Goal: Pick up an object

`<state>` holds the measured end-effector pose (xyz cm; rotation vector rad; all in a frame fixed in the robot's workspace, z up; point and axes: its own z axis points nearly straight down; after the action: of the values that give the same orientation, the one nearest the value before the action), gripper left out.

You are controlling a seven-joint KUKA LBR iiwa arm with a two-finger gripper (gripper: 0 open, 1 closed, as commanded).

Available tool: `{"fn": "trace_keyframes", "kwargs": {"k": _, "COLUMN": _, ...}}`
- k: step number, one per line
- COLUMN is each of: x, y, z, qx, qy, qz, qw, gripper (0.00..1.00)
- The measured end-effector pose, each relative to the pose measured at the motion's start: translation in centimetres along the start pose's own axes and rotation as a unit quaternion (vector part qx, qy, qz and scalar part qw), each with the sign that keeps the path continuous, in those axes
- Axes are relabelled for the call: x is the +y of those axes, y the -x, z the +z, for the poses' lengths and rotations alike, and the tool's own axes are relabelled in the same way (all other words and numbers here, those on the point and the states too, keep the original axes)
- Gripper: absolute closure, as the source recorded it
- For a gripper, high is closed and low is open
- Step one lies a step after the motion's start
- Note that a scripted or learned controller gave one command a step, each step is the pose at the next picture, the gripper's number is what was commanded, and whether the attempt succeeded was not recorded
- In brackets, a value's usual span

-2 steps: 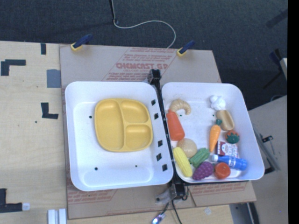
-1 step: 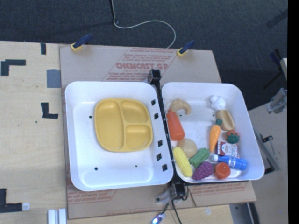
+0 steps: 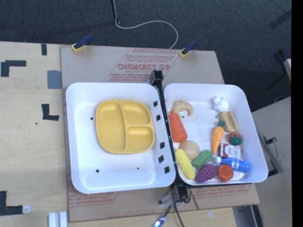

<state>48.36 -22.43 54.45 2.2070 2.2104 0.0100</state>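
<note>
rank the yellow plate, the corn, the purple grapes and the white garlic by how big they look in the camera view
1. yellow plate, by far the largest
2. corn
3. purple grapes
4. white garlic

Grapes and garlic look close in size, so their order is unsure.

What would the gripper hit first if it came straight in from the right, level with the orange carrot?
Probably the right bin's wall; if it travels higher, the small red toy beside the carrot. Height is unclear.
</note>
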Motion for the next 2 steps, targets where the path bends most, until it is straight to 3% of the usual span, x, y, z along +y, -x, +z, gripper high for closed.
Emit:
{"fn": "trace_keyframes", "kwargs": {"k": 1, "x": 0.6, "y": -0.3, "z": 15.2, "qx": 0.006, "qy": -0.016, "qz": 0.001, "qw": 0.9999, "gripper": 1.0}}
{"fn": "trace_keyframes", "kwargs": {"k": 2, "x": 0.0, "y": 0.0, "z": 0.0, "qx": 0.0, "qy": 0.0, "qz": 0.0, "qw": 1.0, "gripper": 1.0}}
